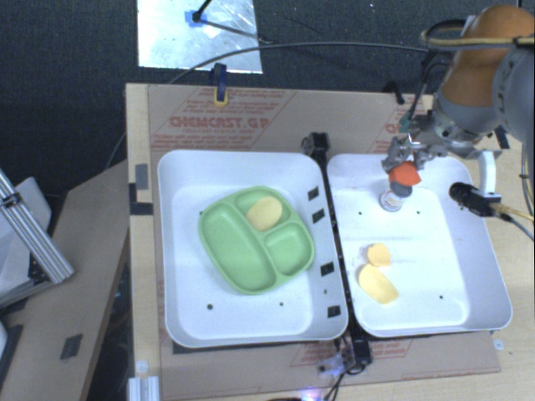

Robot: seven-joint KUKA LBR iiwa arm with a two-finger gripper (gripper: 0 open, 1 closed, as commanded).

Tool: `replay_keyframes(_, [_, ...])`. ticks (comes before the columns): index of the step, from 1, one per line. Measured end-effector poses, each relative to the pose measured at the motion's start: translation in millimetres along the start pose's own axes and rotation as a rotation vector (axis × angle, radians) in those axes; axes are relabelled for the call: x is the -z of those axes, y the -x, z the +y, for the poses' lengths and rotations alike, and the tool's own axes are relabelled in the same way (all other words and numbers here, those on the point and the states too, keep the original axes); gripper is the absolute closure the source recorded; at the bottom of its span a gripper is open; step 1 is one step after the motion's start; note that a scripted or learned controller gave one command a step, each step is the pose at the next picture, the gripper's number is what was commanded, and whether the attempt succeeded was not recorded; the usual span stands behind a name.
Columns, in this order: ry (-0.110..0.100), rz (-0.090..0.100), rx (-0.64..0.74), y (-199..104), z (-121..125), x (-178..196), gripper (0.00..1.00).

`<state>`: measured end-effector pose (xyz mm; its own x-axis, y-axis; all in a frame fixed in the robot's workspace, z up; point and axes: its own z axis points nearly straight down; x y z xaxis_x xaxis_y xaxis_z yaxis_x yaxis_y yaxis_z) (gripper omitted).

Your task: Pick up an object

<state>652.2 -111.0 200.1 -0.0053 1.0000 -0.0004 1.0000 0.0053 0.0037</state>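
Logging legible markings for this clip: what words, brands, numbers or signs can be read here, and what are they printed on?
"CHEMCAST GP": red print on the brown board behind the left bin.
More red print at the board's right end, by the arm: partly hidden, unreadable.
More along the board's front edge: too small to read.
Bins, green tray: no markings seen.

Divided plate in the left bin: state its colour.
Light green plastic divided plate, clearest in the camera view.
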Motion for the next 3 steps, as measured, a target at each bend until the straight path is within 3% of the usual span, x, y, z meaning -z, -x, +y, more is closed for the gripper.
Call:
replay_keyframes(1, [0.003, 0.0, 0.001, -8, 1, 61, 1.0])
replay_keyframes(3, [-0.004, 0.001, 0.003, -126, -21, 37, 1.0])
